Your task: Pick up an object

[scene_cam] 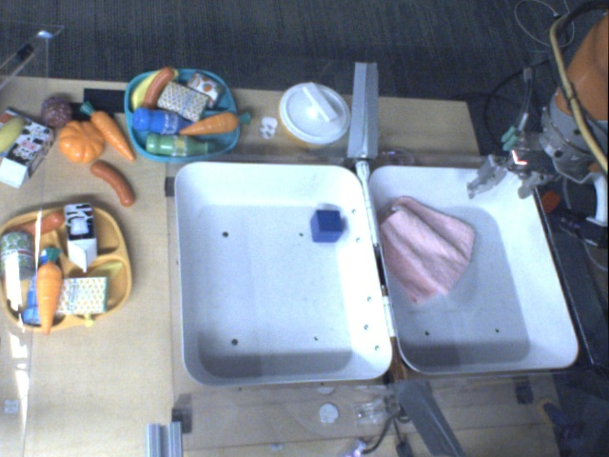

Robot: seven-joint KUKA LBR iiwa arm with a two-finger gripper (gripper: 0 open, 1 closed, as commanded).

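Blue block point(327, 225) lying in left bin point(219, 350) near the divider point(376, 246), pink cloth point(427, 248) crumpled just right of that divider in right bin point(533, 350), gripper point(504, 171) hovering farther right over the bin's upper corner, fingers spread, grasping nothing.

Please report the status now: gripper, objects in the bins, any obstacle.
Gripper above right bin's far edge, holding nothing. Pink cloth in right bin, blue cube in left bin. Nothing in the way.

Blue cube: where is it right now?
In the camera view the blue cube sits in the left bin, toward its upper right, near the divider; the pink cloth lies just across in the right bin.
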